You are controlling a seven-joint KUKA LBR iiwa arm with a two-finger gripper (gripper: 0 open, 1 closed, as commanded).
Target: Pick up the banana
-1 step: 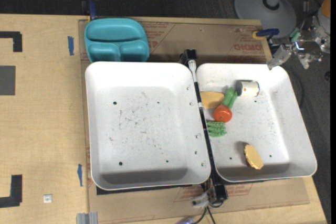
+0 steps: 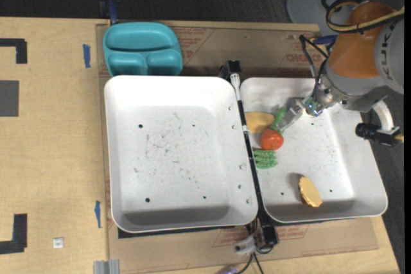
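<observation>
Reaching in from the right, grey arm (image 2: 385, 74) with its orange band (image 2: 356, 48) over the right bin (image 2: 347, 202). Jaws (image 2: 290, 113) low at the bin's upper left part, beside a green-topped red piece (image 2: 272, 139); whether open or closed, impossible to tell, and nothing seen clearly between them. Banana (image 2: 309, 191) lying flat near the bin's lower middle, well apart from the jaws. Pale yellow piece (image 2: 259, 120) against the bin's left wall, a green leafy piece (image 2: 266, 159) just below the red one. Left bin (image 2: 173, 93) alongside, touching the right one. Teal divided tray (image 2: 142, 48) behind it on the table (image 2: 51, 138).
</observation>
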